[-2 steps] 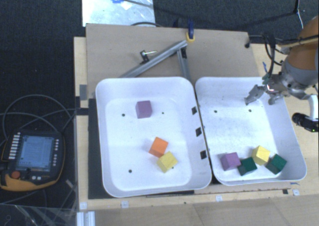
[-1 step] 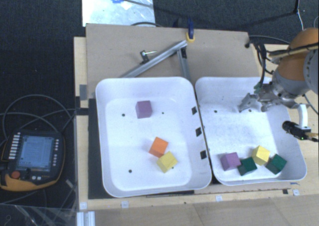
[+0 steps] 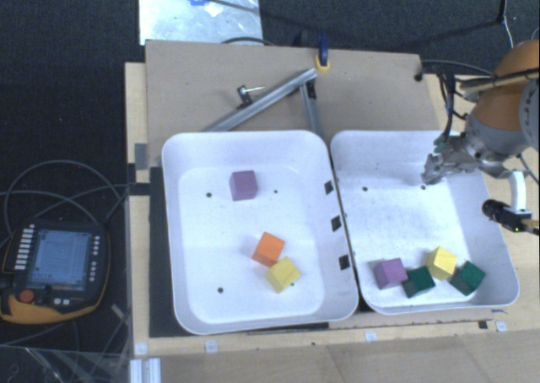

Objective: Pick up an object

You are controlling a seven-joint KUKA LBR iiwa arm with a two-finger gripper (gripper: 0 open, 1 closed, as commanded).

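Gripper [image 3: 433,172] is hanging over the upper right part of the right bin [image 3: 371,149], at about the 2 o'clock position of the bench, and its tip is pointing toward the bin floor. At this resolution, whether it is spread or pressed together cannot be told, and no object is showing at its tip. Behind it, the grey arm [image 3: 498,128] with the orange band is entering from 3 o'clock.

Four blocks are sitting along the near edge of the right bin, at about its 6 o'clock side, well apart from the gripper: a purple block [image 3: 390,272], a dark green block [image 3: 418,281] just beside it, a yellow block [image 3: 441,262], and a second dark green block [image 3: 467,276] farthest right.

Three blocks are lying in the left bin [image 3: 181,158]. A purple cube [image 3: 243,185] is sitting toward 12 o'clock. An orange cube [image 3: 268,248] and a yellow cube [image 3: 283,274] are sitting close together toward 5 o'clock.

A teach pendant [image 3: 56,267] is resting on the floor at 9 o'clock.
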